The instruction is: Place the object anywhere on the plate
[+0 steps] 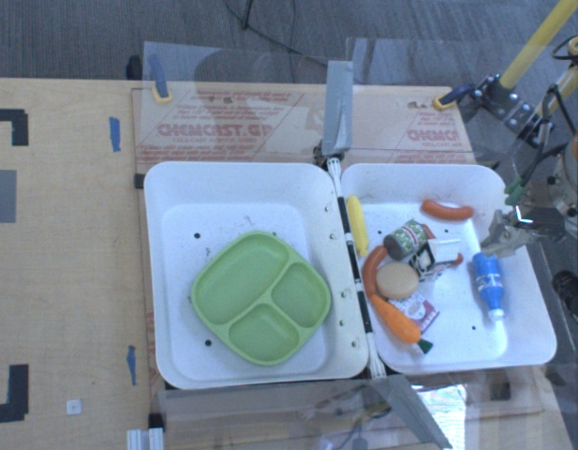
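Observation:
A green three-compartment plate [260, 297] lies in the left bin [167, 251], with nothing on it. The right bin [532, 336] holds the loose objects: a yellow corn cob [358, 225], a sausage [447, 210], a dark can [407, 240], a round bun [397, 281], a red hot dog [371, 268], a carrot [399, 322] and a blue bottle [488, 285]. My gripper [509, 232] hangs at the right bin's right edge, just above and right of the blue bottle, apart from the plate.
A grey divider [349, 251] separates the two bins. A small white and red packet [425, 315] lies beside the carrot. A yellow pole [546, 28] and clamps stand at the back right. Wooden bench [64, 251] spreads to the left.

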Controlling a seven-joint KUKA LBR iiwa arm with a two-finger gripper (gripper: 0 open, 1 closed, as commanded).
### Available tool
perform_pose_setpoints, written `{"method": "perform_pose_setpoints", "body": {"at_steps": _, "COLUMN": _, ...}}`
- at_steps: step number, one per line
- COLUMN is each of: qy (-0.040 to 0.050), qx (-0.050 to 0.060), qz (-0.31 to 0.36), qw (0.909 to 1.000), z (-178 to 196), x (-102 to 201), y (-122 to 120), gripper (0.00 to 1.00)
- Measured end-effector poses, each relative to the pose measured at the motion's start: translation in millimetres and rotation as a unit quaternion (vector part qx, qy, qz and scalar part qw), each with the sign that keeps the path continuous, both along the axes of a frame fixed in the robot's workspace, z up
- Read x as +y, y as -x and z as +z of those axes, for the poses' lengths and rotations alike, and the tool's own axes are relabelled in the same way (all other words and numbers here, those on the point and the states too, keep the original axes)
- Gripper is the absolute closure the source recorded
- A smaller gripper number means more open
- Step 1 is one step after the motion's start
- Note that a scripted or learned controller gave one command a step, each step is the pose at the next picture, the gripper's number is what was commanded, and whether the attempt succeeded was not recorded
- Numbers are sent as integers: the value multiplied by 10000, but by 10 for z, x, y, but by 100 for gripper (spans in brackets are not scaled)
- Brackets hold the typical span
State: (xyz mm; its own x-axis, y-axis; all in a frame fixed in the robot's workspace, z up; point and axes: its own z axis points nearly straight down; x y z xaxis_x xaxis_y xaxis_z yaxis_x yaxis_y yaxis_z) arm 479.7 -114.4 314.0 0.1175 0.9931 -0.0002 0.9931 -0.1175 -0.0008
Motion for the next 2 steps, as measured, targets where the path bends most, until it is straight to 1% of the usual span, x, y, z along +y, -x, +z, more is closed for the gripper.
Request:
{"method": "perform_pose_setpoints", "body": {"at_steps": 1, "qy": -4, "qx": 1, "qz": -94, "qw": 10000, "z": -1446, "x": -491, "y": -230, "gripper": 100}}
{"method": "perform_pose_setpoints", "body": {"at_steps": 2, "qy": -9, "qx": 1, "qz": 1226, "qw": 9925, "z": -1742, "x": -819, "y": 6, "gripper": 100}}
